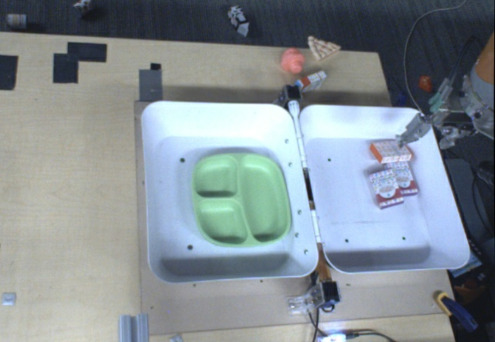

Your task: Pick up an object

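A small orange box (389, 151) lies in the right bin (363, 247), toward its far right side. Touching it on the near side is a red and white packet (392, 184). My gripper (425, 139) comes in from the right edge, over the bin's far right corner. It is open with nothing between its fingers, and the left fingertip (405, 138) hangs just above the orange box.
The left bin (166, 255) holds a green divided plate (240, 197). On the bench behind the bins lie a pink ball (292, 60), a wedge-shaped toy (323, 47) and a small tube (313, 80). A cable clip (325, 294) sits at the bins' front seam.
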Available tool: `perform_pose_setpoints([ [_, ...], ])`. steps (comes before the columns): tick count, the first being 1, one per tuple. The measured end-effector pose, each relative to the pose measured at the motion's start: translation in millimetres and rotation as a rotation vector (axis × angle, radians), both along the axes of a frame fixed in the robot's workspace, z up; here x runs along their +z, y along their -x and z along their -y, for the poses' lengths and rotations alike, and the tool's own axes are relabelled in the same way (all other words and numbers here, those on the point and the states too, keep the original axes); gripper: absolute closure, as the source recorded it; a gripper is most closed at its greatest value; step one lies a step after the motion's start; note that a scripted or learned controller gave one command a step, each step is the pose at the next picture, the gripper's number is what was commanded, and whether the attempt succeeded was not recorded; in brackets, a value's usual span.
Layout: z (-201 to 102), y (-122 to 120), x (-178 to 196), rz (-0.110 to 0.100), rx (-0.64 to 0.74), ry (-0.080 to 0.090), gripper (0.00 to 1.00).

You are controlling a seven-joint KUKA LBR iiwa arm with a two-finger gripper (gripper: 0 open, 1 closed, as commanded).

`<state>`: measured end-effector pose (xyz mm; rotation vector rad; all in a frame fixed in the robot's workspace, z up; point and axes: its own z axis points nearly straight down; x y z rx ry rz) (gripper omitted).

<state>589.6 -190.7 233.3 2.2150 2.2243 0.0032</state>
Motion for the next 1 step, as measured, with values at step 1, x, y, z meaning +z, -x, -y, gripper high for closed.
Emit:
perform_pose_setpoints([
  [1,6.5,5.6,-113.1,-0.003,-0.002,-0.001,0.00],
])
